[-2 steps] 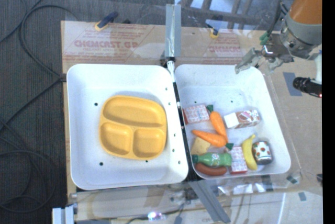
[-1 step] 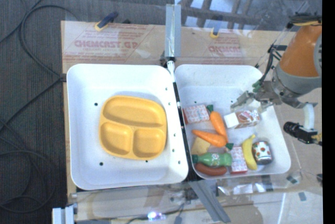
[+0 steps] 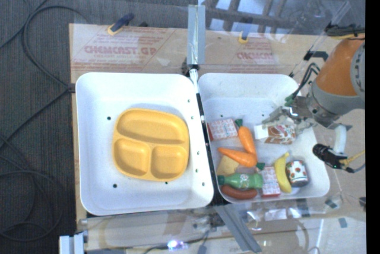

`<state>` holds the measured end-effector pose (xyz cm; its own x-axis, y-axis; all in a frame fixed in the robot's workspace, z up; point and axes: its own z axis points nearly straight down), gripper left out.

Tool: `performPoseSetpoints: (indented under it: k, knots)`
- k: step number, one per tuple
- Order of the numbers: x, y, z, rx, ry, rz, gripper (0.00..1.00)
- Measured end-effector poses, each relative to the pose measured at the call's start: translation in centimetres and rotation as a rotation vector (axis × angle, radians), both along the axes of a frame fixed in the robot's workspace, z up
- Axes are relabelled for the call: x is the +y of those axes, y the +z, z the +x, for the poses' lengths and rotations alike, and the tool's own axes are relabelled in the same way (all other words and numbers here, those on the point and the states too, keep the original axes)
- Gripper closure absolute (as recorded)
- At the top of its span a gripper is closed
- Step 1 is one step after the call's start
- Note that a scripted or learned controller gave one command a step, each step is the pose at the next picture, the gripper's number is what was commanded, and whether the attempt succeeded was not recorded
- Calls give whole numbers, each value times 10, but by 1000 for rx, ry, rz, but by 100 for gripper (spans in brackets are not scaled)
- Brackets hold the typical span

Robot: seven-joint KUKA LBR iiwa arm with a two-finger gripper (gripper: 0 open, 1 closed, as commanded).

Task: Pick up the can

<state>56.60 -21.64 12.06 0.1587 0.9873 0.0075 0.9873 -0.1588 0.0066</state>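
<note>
The can (image 3: pixel 296 171) is short, with a red and white label. It lies in the right bin (image 3: pixel 249 89) near the front right corner, beside a banana (image 3: pixel 282 173). The arm, with its orange band (image 3: pixel 341 73), reaches in from the right. Its gripper (image 3: pixel 285 114) hangs over the bin's right side, above a brown and white packet (image 3: pixel 279 133). The can sits apart from the gripper, nearer the front edge. Nothing can be made out between the gripper's tips.
Two carrots (image 3: pixel 246 140), a green bottle (image 3: pixel 243 180), a sausage (image 3: pixel 238 192), a yellow block (image 3: pixel 225 167) and two red printed cards (image 3: pixel 222 128) crowd the right bin's front half. A yellow divided tray (image 3: pixel 151 144) lies in the left bin (image 3: pixel 95 128).
</note>
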Motion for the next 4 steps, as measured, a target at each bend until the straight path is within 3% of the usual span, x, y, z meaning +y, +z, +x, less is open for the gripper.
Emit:
performPoseSetpoints:
  k: [1, 2, 3, 4]
  knots:
    - [8, -11, -8, -39, -65, -5, 0]
    - [28, 43, 41, 10, -112, -7, 0]
    - [43, 98, 57, 12, -285, -8, 0]
    - [25, 200, 61, 11, -389, -9, 0]
